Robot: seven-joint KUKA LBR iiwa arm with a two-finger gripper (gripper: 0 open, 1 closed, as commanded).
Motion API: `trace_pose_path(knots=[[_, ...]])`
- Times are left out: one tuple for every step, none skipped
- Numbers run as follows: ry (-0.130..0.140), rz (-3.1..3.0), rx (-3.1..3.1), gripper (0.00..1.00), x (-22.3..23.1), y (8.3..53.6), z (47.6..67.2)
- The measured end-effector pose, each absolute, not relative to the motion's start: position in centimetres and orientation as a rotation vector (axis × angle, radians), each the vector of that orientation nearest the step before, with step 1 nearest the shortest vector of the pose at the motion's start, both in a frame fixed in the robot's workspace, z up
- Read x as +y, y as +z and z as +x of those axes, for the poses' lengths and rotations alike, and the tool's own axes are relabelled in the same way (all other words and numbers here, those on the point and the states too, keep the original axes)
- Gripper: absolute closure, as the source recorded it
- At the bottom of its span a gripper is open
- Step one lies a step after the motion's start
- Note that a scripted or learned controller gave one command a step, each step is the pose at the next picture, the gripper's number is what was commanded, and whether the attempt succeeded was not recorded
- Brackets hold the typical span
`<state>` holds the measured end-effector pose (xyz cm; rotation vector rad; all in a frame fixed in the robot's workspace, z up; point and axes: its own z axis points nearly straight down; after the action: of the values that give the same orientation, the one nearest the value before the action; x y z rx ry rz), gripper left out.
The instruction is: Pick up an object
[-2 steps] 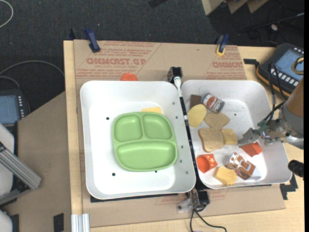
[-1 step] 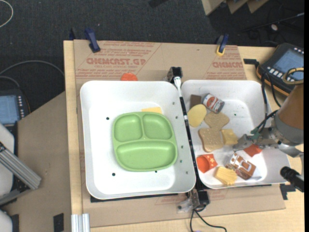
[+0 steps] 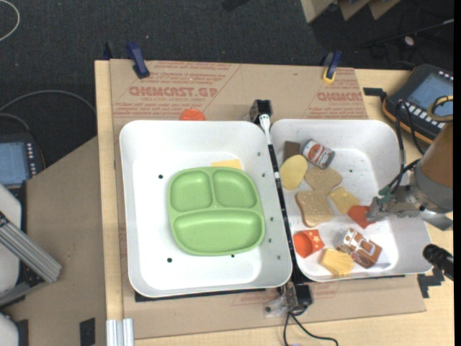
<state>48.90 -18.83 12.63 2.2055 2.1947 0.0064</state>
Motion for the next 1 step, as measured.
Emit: trace_pose_path(knots=[[0.004, 2.208, 2.197, 0.00, -18.78, 12.48, 48.81]])
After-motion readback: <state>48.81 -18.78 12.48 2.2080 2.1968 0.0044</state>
